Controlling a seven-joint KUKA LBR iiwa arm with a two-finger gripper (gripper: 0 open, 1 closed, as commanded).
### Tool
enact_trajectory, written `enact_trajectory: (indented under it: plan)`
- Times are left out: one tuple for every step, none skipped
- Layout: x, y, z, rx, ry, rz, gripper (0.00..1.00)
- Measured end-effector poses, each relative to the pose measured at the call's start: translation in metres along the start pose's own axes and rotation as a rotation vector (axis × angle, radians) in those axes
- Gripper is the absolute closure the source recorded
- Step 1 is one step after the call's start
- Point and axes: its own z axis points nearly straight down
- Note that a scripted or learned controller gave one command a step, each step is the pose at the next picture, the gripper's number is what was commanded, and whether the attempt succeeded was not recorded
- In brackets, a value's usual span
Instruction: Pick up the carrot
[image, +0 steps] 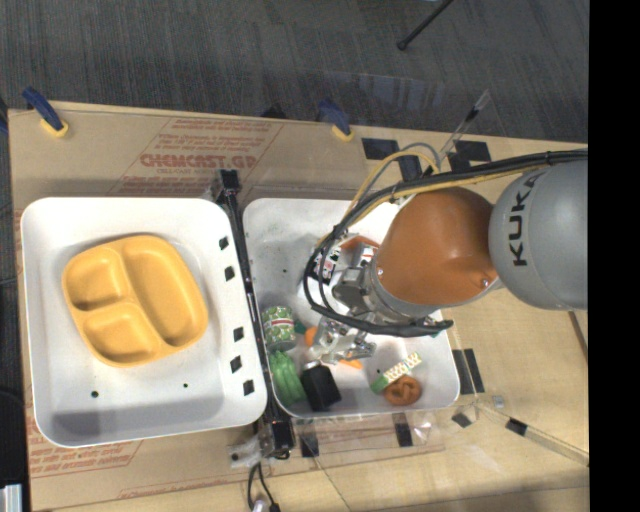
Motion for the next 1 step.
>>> enact_trajectory:
  plan:
    - [0.0057,0.0264,0.0262,-0.014,0.008,-0.067,1.00]
